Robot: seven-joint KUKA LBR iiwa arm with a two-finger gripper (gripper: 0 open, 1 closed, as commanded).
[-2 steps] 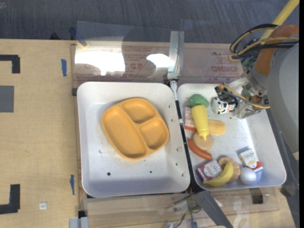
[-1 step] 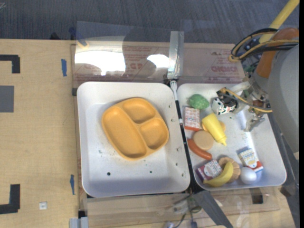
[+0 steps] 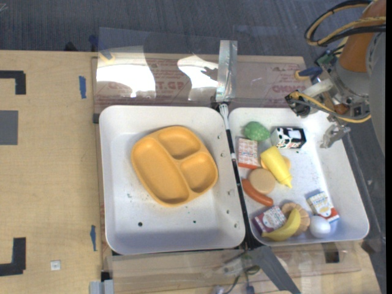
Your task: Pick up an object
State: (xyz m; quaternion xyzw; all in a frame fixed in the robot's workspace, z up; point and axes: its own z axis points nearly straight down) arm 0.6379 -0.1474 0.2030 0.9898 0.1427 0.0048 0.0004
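The right bin (image 3: pixel 355 192) holds a pile of toy foods. At its far end lie a green vegetable (image 3: pixel 256 130) and a black-and-white carton (image 3: pixel 289 137). A yellow bottle (image 3: pixel 277 166) lies mid-bin beside a red-and-white box (image 3: pixel 248 152), a round bun (image 3: pixel 263 180) and a red sausage (image 3: pixel 257 193). A banana (image 3: pixel 289 226), a purple packet (image 3: pixel 271 217), a white egg (image 3: pixel 320 226) and a small carton (image 3: pixel 322 204) sit at the near end. My gripper (image 3: pixel 324 118) hovers over the bin's far right corner, just right of the black-and-white carton, with nothing seen in it.
The left bin (image 3: pixel 116 213) carries an orange divided plate (image 3: pixel 174 164). A shiny divider strip (image 3: pixel 225 72) and clear plastic sheeting stand behind the bins. Yellow cables (image 3: pixel 334 20) loop over the arm at the upper right. A wooden bench (image 3: pixel 43 164) stretches to the left.
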